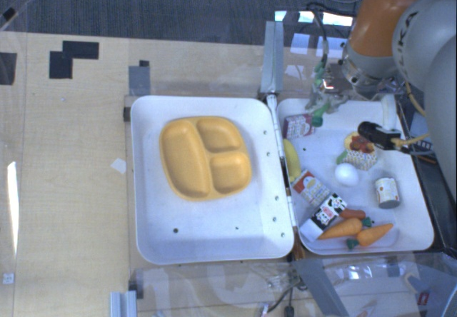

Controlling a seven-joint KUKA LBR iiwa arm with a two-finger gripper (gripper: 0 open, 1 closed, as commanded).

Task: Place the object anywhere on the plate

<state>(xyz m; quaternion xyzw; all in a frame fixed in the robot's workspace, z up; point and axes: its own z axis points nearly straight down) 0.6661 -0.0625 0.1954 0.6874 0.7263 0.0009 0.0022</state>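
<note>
A yellow plate (206, 156) with three compartments lies in the left bin (164, 237), with nothing on it. My gripper (320, 107) hangs low over the back left corner of the right bin (414, 233), just above and to the right of a small red and white carton (298, 126). A bit of green shows at its tip. Whether anything is held there I cannot make out.
The right bin also holds a banana (290, 158) along its left wall, a cupcake (360, 153), a white ball (346, 174), a small can (386, 192), two little cartons (319, 198) and two carrots (355, 230) at the front.
</note>
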